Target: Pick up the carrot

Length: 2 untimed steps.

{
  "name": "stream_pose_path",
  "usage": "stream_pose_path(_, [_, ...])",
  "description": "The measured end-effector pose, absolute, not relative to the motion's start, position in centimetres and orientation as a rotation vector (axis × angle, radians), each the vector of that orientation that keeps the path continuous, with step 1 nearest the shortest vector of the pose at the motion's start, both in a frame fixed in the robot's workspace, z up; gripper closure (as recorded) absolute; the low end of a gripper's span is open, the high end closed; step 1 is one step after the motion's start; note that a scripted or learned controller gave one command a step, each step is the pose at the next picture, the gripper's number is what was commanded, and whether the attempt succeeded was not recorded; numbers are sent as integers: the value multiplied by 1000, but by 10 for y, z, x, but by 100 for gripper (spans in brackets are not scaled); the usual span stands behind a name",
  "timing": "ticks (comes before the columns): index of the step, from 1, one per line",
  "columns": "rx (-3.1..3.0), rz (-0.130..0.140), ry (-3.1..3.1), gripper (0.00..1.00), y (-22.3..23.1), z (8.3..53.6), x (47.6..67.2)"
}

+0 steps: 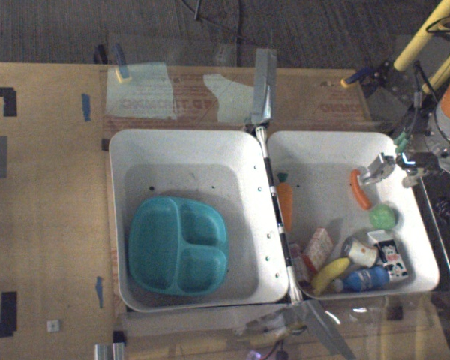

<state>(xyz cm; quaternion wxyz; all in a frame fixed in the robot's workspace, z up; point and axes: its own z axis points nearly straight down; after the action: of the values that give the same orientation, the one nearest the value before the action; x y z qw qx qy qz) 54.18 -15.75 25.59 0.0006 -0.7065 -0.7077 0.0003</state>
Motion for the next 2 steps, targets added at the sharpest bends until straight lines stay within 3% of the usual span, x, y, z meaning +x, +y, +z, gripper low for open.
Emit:
stream_pose_path(1, [-2245, 0, -2197, 0, -135, 99, 547])
stream_pose_path(2, [-2068, -7, -2379, 0, -99, 89, 509])
